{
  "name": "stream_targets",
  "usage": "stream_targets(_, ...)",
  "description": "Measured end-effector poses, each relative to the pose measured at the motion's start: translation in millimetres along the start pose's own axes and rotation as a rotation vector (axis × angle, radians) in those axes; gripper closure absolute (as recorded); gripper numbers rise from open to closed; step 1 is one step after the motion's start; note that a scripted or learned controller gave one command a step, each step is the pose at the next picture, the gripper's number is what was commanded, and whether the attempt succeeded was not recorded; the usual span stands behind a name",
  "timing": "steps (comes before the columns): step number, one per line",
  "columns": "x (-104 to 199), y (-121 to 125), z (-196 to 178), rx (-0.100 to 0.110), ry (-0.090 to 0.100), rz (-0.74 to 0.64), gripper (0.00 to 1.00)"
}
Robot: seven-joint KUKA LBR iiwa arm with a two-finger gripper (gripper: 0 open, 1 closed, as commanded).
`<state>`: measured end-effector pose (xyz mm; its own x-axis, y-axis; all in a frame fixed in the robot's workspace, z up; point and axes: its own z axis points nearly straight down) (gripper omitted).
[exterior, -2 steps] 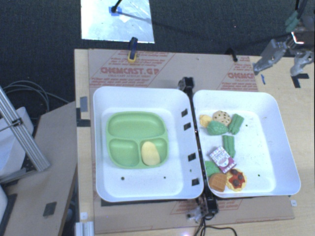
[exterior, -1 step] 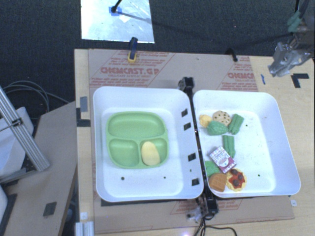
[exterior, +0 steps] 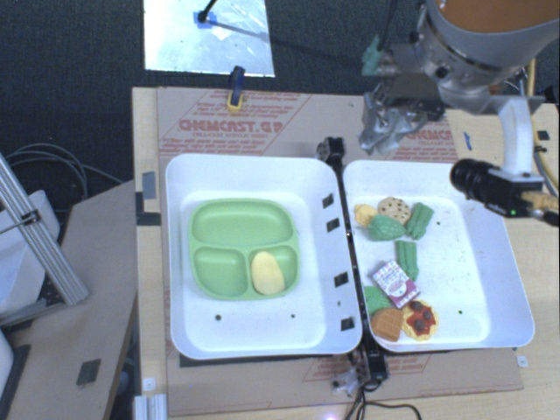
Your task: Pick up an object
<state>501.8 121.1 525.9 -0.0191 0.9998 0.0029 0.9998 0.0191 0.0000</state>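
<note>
We find the tool (exterior: 385, 129) raised above the counter (exterior: 262, 116), hanging just beyond the far rim of the right bin (exterior: 503, 261) near the divider between the two bins. Its fingers point down, but we cannot tell whether they stand wide or narrow; nothing shows between them, so we judge it carries nothing.

Taking the right bin as our landmark, the pickable things lie in a loose column along its left side. Nearest the far rim sit a cookie (exterior: 395, 207) and a green ridged piece (exterior: 419, 220), with a rounder green piece (exterior: 383, 227) just beside them. Toward the middle stands another green ridged piece (exterior: 406, 257), then a pink packet (exterior: 393, 283). At the near rim lie an orange waffle-like piece (exterior: 388, 324) touching a red pizza-like piece (exterior: 420, 318).

To the left of the right bin, the left bin (exterior: 188, 322) holds a green divided tray (exterior: 238, 234) with a yellow piece (exterior: 268, 272) in its near right compartment.

We judge the step in hand to be the approach: no object is grasped yet. The next move calls for choosing one target, carrying the tool over it and descending with fingers spread to either side of it. The cookie group lies nearest the tool.
</note>
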Motion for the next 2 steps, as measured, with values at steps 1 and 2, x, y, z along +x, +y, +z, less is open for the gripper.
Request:
stream_targets(1, 121.6, -15.5, -8.8, -0.002, 0.002, 0.001, 1.00)
stream_targets(2, 34.1, -14.4, -9.3, -0.002, -0.003, 0.026, 1.00)
